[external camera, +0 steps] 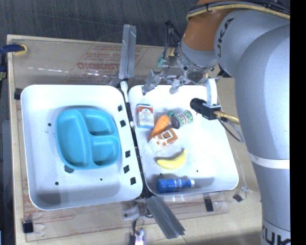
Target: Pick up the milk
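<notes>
Nearest the camera: my own arm (265, 111), grey casing down the right side, orange band (206, 32) above the wrist. Gripper (160, 84): poised over the far rim of the right bin (229, 160), two fingers spread apart, nothing between them. Right bin contents, far to near: milk carton (144, 115), small, white with a red-orange panel, lying near the far left corner, just beside the dividing wall and close under my open fingers but not touched by them; carrot (160, 126), orange, slanted, just right of the milk; green can (183, 119), on its side, right of the carrot's top; small packet (164, 138) with a brown-and-white print, partly under the carrot's tip; banana (171, 160), yellow, curved, nearer the middle; blue bottle (174, 184), lying flat along the near wall. Left bin (35, 137): one blue divided tray (88, 138), three compartments, sitting at its centre. Both bins rest side by side on the bench (51, 55).
</notes>
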Robot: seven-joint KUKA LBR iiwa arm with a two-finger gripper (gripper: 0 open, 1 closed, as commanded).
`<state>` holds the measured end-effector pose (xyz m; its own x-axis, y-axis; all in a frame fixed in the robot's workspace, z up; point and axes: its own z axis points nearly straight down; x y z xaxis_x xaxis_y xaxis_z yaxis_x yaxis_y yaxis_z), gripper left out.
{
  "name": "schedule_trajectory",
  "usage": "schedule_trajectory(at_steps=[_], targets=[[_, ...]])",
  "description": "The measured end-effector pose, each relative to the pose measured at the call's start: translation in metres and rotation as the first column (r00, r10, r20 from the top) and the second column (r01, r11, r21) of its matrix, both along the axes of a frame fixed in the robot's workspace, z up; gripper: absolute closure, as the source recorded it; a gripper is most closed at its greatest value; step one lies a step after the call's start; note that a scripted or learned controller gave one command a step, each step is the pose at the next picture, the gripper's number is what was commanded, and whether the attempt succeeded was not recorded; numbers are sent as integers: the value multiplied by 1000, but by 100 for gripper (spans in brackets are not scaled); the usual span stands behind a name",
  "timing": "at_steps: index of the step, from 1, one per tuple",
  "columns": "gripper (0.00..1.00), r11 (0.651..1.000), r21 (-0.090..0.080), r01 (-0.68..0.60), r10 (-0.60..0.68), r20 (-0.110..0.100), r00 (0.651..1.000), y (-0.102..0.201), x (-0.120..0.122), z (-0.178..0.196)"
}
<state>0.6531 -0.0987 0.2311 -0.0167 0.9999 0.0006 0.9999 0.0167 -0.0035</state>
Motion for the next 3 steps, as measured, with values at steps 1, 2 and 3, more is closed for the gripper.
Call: schedule_trajectory(at_steps=[1, 2, 3], targets=[[0, 954, -1, 299, -299, -3, 954, -26, -74, -79], [0, 894, 6, 448, -448, 17, 894, -41, -86, -117], [0, 888, 0, 461, -461, 5, 888, -99, -119, -137]])
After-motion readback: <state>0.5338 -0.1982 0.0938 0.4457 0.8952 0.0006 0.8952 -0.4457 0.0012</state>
